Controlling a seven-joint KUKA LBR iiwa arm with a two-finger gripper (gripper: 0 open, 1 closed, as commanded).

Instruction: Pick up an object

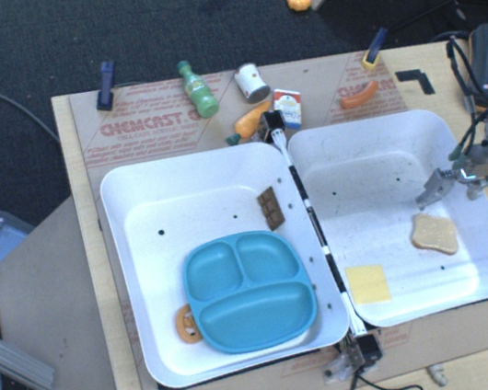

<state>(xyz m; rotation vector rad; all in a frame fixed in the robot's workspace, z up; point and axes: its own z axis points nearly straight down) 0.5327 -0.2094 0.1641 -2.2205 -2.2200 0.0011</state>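
**Two bins, five loose pieces, one claw over the right bin**

Nearest you, at the bench's front edge, you see a small black clamp [363, 350] where the two bins meet. Count two white bins: the left bin [134, 209] and the right bin [420, 135].

You find three things in the left bin: one blue divided plate [247, 290], one brown chocolate bar [271, 208] by the right wall, and one orange cookie [187, 325], which the plate partly covers.

You find two things in the right bin: one slice of bread [434, 233] and one yellow cheese square [368, 284], lying apart from each other.

One gripper [439, 186] reaches in from the right, just above the bread in the view. Its grey fingers look spread apart with nothing between them, though they are small and somewhat blurred.

Behind the bins you can count one green bottle [198, 89], one white can [251, 82], one small carton [288, 108], one carrot [252, 122] and one sausage [359, 96]. The arm is cut off at the right edge.
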